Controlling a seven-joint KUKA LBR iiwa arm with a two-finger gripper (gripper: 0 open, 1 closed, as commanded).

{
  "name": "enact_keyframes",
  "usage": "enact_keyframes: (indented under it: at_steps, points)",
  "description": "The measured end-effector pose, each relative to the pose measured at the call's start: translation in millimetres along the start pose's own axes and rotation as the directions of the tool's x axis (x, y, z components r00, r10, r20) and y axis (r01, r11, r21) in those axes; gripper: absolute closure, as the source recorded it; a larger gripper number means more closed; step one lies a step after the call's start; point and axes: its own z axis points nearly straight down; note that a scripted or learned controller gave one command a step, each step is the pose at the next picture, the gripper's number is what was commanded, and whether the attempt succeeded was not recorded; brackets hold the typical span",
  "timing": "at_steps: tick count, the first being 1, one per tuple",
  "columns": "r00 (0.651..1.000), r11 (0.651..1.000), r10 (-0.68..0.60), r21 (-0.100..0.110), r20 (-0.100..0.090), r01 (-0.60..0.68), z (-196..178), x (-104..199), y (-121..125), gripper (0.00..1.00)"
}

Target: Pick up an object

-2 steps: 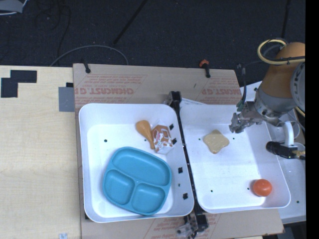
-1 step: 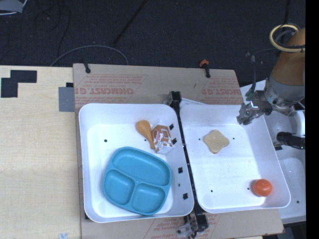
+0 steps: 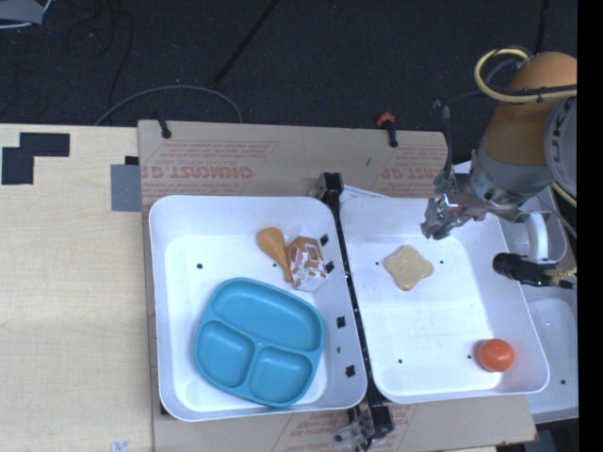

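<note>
Broadly, two shallow white bins fill the lower middle of the frame, side by side on a cardboard sheet point(image 3: 283, 163), with a pale wooden bench top point(image 3: 66, 299) running off to the left. The left bin point(image 3: 174, 252) holds a blue divided plate point(image 3: 259, 342) in its lower half, tilted a little, with three compartments. Just above the plate, near the bin's upper right, lie a brown-and-white packet point(image 3: 308, 262) and a tan wooden spoon-like piece point(image 3: 275, 249), touching or nearly touching each other.

The right bin point(image 3: 443, 375) holds a flat beige cookie-shaped piece point(image 3: 408, 267) near its upper middle and a small orange ball point(image 3: 495, 354) at the lower right, the two well apart.

The arm point(image 3: 523, 121) enters from the upper right of the frame, and its gripper point(image 3: 441, 217) hangs over the right bin's upper part, up and to the right of the beige piece and apart from it. The tool is small and dark against the bin here, so whether it is released or clenched cannot be told; nothing seems to be carried by it.
</note>
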Motion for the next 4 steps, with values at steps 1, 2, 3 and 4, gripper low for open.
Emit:
enact_keyframes:
  at_steps: [1,2,3,4]
  points:
    - [1.0,1.0,0.001,0.002,0.0,-0.001,4.7,50.3,-8.2,1.0]
    - [1.0,1.0,0.001,0.002,0.0,-0.001,7.8,97.3,-23.1,1.0]
    - [1.0,1.0,0.001,0.002,0.001,-0.001,5.5,139.9,-35.7,1.0]
    - [1.0,1.0,-0.001,0.003,0.0,0.001,-0.7,196.6,-51.6,1.0]
